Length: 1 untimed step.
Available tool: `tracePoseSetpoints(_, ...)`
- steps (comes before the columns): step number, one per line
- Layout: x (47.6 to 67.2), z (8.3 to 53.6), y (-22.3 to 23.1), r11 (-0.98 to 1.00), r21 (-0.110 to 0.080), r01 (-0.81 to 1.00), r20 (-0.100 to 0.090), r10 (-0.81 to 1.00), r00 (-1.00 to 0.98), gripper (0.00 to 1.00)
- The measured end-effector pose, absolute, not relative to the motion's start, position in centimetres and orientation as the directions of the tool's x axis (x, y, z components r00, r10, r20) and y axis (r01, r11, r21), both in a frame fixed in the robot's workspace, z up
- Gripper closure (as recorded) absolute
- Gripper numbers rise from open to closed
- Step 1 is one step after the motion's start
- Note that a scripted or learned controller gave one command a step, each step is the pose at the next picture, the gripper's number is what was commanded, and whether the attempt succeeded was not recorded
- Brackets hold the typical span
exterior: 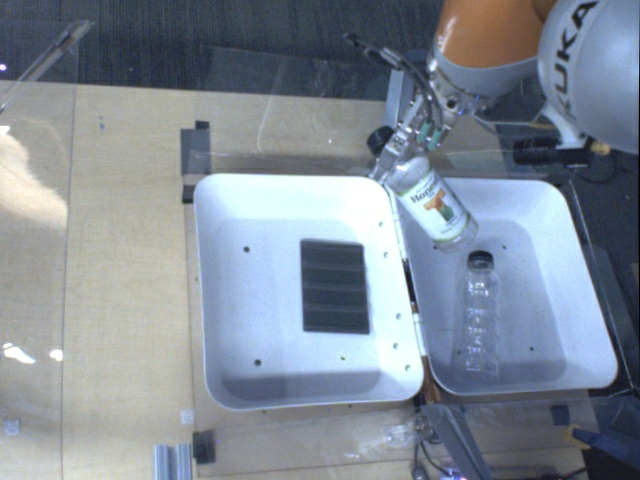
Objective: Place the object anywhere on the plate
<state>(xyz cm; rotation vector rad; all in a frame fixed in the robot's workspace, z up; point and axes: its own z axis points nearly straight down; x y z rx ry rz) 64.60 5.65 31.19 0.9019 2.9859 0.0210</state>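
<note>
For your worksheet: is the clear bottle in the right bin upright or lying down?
Lying down: the clear bottle rests lengthwise on the right bin floor, dark cap pointing away.

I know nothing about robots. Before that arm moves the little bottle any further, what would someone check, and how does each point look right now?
1. Bottle in the grip: the gripper has the labelled bottle between its fingers, held at the upper end. Ok.
2. Bottle clear of the bin floor: it hangs tilted above the right bin. Ok.
3. Target in sight: the dark ribbed plate lies uncovered in the left bin. Ok.
4. Bottle over the plate: not ok, it is over the right bin.
5. Obstacles: the clear bottle lies below, apart from the held one. Ok.
6. Grip firmness: cannot tell.
</note>
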Motion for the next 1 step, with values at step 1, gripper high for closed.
tracePoseSetpoints(1, 62.58, 18.51, 5.69, 0.986, 0.003, 0.166, -0.005, 0.166, -0.986, 1.00)
